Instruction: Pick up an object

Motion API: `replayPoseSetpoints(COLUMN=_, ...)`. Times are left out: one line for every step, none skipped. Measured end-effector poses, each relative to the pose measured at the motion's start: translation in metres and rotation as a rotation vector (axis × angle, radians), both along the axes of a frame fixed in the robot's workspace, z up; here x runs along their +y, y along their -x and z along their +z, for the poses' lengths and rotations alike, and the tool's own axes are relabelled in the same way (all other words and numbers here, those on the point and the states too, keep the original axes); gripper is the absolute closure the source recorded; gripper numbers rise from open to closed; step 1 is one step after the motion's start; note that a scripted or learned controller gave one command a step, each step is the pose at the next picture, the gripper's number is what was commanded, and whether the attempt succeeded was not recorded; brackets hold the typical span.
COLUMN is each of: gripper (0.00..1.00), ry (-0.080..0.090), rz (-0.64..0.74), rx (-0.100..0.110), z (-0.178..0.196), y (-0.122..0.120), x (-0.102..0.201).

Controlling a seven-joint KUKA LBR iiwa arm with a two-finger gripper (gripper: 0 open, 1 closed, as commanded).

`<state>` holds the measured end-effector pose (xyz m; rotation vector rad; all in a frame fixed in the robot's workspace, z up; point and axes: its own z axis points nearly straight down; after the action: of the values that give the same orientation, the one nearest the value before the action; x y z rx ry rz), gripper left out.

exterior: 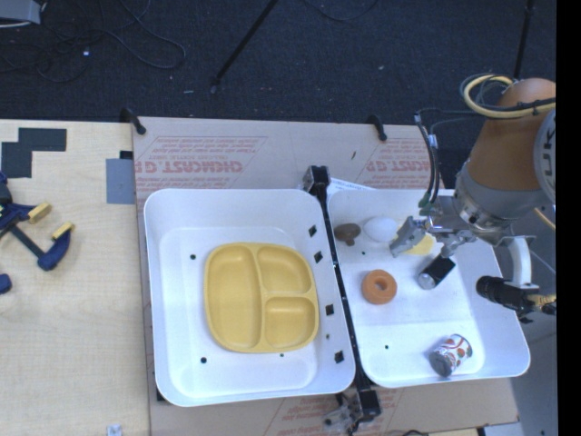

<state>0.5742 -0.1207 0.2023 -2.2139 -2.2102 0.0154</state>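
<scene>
Apparently the arm [508, 153] is at the reaching stage: it hangs over the upper part of the right bin [495, 357] with its gripper [427, 248] low among the things there, and nothing is lifted yet. How wide the gripper stands I cannot tell from this angle, and I see nothing plainly caught in it. A dark piece pokes down just beside a yellow object [418, 243], which the gripper partly hides, so that may be the target, though that is my guess.

By my reckoning, the next move calls for settling squarely over one item, closing on it and raising it clear of the bin floor without knocking its neighbours.

The right bin also holds an orange ring [379, 287] near its middle, a white ball [379, 229] and a small brown lump [348, 233] close together at the top left, and a crumpled can [450, 353] well apart at the bottom. The left bin [172, 361] holds a yellow divided plate [260, 296] lying flat.
</scene>
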Motion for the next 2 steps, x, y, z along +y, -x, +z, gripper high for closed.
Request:
replayPoseSetpoints(gripper=0.0, ry=0.001, rz=0.002, rx=-0.012, z=0.008, y=-0.003, x=0.0)
replayPoseSetpoints(gripper=0.0, ry=0.001, rz=0.002, rx=-0.008, z=-0.056, y=-0.005, x=0.0)
